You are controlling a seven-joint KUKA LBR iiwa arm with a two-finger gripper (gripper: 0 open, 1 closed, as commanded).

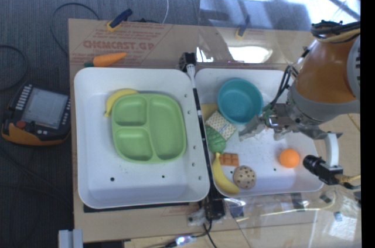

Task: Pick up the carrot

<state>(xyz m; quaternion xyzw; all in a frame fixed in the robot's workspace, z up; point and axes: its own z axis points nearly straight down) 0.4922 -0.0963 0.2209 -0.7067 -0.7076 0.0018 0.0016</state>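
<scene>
My gripper (253,128) hangs low over the right bin (304,185), just beside the blue bowl (240,100); whether it is open or closed, I cannot tell from this angle, and I see nothing held in it. The carrot (109,58) lies outside both bins, on the board above the left bin (94,182), well apart from my arm. I judge that it sits there as a stray, so I must reach across past the green tray (147,127).
</scene>
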